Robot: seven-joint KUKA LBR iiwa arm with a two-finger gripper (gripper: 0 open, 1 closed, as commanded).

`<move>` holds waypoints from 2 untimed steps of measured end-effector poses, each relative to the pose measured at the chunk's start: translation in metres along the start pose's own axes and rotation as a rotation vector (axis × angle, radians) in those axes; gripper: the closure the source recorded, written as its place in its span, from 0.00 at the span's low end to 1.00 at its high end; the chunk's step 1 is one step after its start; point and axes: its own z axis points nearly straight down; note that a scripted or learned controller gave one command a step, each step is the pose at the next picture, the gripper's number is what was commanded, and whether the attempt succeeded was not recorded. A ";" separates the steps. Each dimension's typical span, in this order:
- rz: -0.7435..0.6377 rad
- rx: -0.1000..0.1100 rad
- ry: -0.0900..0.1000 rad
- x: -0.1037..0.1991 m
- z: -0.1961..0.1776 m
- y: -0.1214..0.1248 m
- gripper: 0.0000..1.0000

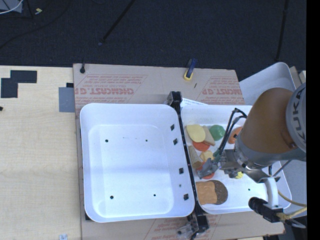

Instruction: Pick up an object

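Observation:
My gripper (212, 165) reaches down into the right bin (235, 206) from the right, its tip low among a cluster of small objects near the bin's left wall. Around it lie a yellow piece (196, 132), a green piece (216, 131), a red-orange piece (201, 146) and a tan piece (206, 155). A brown, bread-like object (210, 192) sits at the bin's front left, apart from the gripper. The arm's orange band (267, 121) covers much of the bin's right side. Whether anything sits between the fingers is hidden.
The left bin (90, 134) stands next to the right one, parted by a black clamp strip (182, 154). Both rest on a cardboard sheet (125, 84). A yellow-and-blue clip (189, 70) lies on the cardboard's far edge.

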 end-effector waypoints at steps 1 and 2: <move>-0.008 -0.014 -0.002 0.079 -0.005 0.067 0.00; -0.011 -0.025 0.002 0.167 -0.132 0.086 0.00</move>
